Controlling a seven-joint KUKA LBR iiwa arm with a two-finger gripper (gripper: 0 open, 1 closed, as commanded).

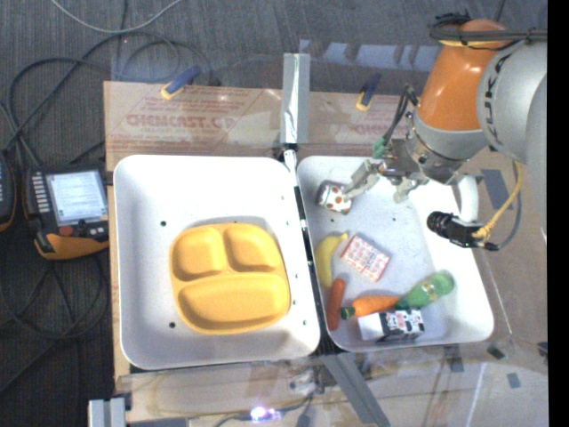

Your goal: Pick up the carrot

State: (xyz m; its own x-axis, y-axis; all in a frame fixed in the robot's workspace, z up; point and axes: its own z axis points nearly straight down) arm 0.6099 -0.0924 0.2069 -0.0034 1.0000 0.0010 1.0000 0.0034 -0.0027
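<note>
Camera view shows the gripper [384, 179] spread wide, holding nothing, poised over the right bin [471, 314] well short of the carrot [373, 306] at its near wall.

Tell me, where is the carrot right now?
The carrot lies near the front of the right bin, between the green bottle and a red pepper, just above a small carton.

Carrot [372, 306] — orange, short, tapered, lying flat on the floor of the right bin [462, 323], near its front edge. Long axis runs roughly left-right, slightly tilted. Narrow end sits next to a red pepper [334, 302], the other end meets a green bottle [427, 290]; a white carton [391, 326] lies just in front, touching or nearly so.
</note>
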